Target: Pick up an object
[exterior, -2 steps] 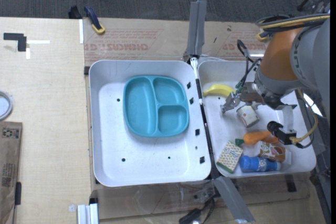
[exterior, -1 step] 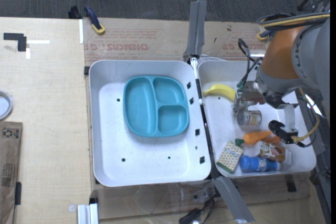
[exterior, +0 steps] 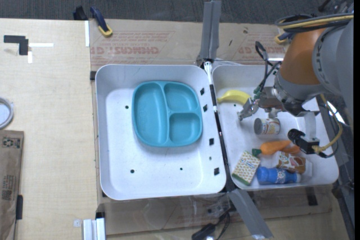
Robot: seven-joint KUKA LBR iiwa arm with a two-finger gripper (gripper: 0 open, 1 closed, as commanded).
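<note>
Teal plate (exterior: 167, 113) alone in left bin (exterior: 112, 137). Right of it, in right bin (exterior: 226, 132): banana (exterior: 233, 97), can (exterior: 266, 126) on its side, carrot (exterior: 275, 147), patterned packet (exterior: 246, 168), blue bottle (exterior: 277, 176). Gripper (exterior: 246, 110) low between banana and can, fingers slightly parted, holding nothing.

Red upside-down lettering on the cardboard sheet (exterior: 169, 42) behind the bins reads roughly "CHEMCO…".
</note>
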